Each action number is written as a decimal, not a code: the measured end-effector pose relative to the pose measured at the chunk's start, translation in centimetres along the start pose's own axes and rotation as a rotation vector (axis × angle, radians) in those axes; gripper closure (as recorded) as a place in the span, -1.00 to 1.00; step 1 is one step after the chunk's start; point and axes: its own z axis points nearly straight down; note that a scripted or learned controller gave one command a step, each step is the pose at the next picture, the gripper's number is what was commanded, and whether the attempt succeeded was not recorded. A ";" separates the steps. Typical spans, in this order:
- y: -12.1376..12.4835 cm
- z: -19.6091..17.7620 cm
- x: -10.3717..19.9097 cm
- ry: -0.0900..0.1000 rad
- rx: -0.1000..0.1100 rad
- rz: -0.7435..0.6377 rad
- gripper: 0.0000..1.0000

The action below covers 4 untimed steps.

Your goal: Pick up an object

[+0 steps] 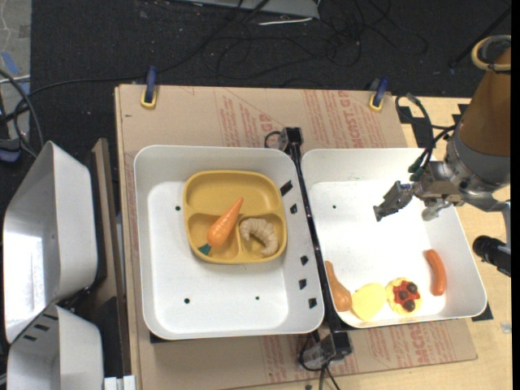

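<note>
Along the near rim of the right bin (455, 218) lies a row of toy food: a drumstick-shaped brown piece (337, 287) at its seven o'clock corner, resting against the wall next to the divider; a pale yellow round slice (368, 301) just beside it; and, touching that slice, a small tart with red and dark berries (404, 294) at six o'clock. An orange-red sausage (437, 271) lies apart from these at about four o'clock, roughly parallel to the bin's right wall.

The gripper (392, 205) hangs over the upper middle of the right bin, at about twelve o'clock from the tart and well apart from all four pieces. Its dark fingers point toward nine o'clock, and nothing is seen between them; whether they stand open or closed cannot be told at this angle. The grey arm (479, 157) with its orange band comes in from three o'clock.

In the left bin (158, 242) a yellow divided plate (203, 187) sits slightly above centre. A toy carrot (225, 222) lies across its divider, tip toward one o'clock, and a pale shrimp (260, 234) curls in the lower right compartment, just beside the carrot.
</note>
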 end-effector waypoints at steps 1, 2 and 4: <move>0.2 -0.5 0.0 -0.001 -0.010 -0.002 -1.00; -0.2 5.3 -0.9 -0.001 -0.004 0.002 -1.00; 1.1 15.4 -0.3 0.000 -0.005 0.000 -1.00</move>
